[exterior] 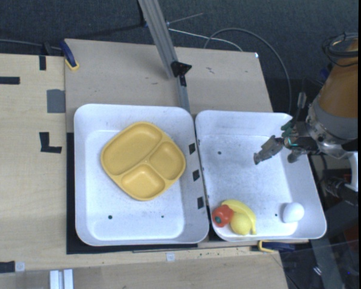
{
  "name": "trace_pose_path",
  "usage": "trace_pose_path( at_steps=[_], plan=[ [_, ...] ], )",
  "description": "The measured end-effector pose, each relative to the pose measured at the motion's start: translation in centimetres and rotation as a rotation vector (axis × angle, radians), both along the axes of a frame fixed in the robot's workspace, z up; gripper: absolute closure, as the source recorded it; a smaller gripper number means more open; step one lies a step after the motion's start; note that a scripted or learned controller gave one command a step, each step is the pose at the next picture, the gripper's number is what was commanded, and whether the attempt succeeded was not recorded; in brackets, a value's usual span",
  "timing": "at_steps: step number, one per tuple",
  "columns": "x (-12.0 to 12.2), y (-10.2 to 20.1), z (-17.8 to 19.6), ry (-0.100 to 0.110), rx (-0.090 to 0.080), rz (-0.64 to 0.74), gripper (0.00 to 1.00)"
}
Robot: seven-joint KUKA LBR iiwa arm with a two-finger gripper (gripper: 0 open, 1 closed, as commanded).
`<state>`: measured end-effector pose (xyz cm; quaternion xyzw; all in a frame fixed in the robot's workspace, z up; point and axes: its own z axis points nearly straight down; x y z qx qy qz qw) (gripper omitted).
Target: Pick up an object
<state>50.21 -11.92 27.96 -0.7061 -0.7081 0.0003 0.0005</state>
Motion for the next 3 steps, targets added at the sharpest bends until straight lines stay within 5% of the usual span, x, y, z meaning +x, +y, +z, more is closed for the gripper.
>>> trace_pose_path(
  at_steps=[1, 3],
  plan=[
    [0.0, 0.0, 0.0, 0.000, 0.000, 0.000, 0.00],
    [-0.2, -1.0, -11.2, 0.008, 0.001, -0.002, 0.00]
  ],
)
